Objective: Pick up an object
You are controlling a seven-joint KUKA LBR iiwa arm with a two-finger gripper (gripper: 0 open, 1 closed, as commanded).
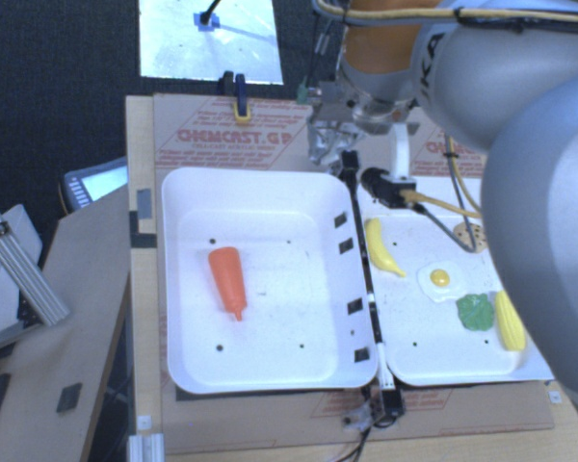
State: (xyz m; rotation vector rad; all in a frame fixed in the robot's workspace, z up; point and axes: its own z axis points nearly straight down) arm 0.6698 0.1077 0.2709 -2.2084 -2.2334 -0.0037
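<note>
An orange carrot (227, 279) lies in the left white bin (188, 195), left of its middle. The right white bin (433, 369) holds a yellow banana (380, 247) near the divider, a fried egg (440, 280), a green leafy piece (476, 311) and a yellow corn cob (509, 320). My gripper (329, 150) hangs from the orange-banded wrist over the far rim, where the two bins meet. It is well above and behind all the objects, and I see nothing in it.
The big grey arm covers the upper right and part of the right bin. A blue and yellow clamp (239, 97) sits on the cardboard (212, 135) behind the left bin. An aluminium rail (19, 268) leans at the far left.
</note>
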